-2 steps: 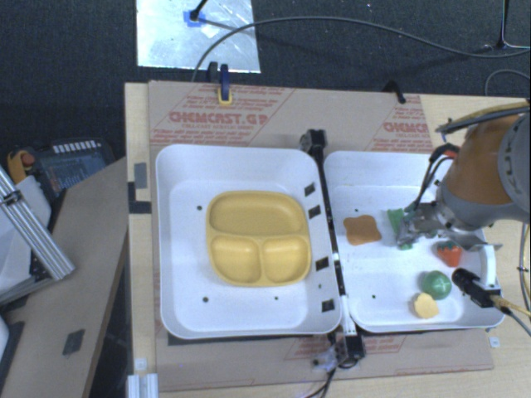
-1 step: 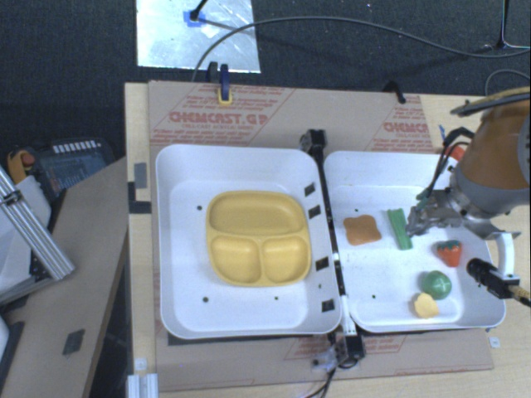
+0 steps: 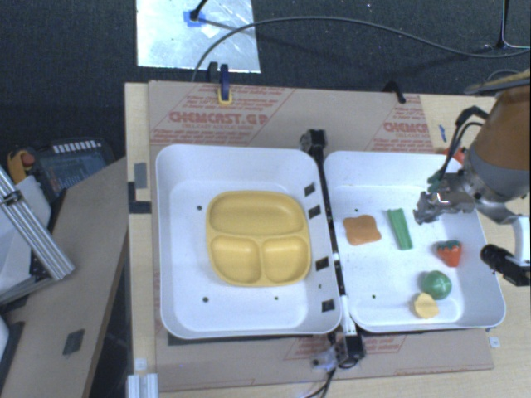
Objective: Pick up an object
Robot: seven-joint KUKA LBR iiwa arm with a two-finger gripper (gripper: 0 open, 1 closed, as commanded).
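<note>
The right bin holds several small items. An orange flat piece lies left of centre, with a green stick just to its right. A red and orange piece lies nearer the right wall. A round green piece sits toward the front right, and a small yellow piece touches it from the front. My gripper hangs over the right half of this bin, just right of the green stick's far end and behind the red piece. Nothing shows between its fingers.
The left bin carries a yellow divided plate in its middle. A black divider with clips runs between the two bins. The arm's orange and grey body rises at the right edge.
</note>
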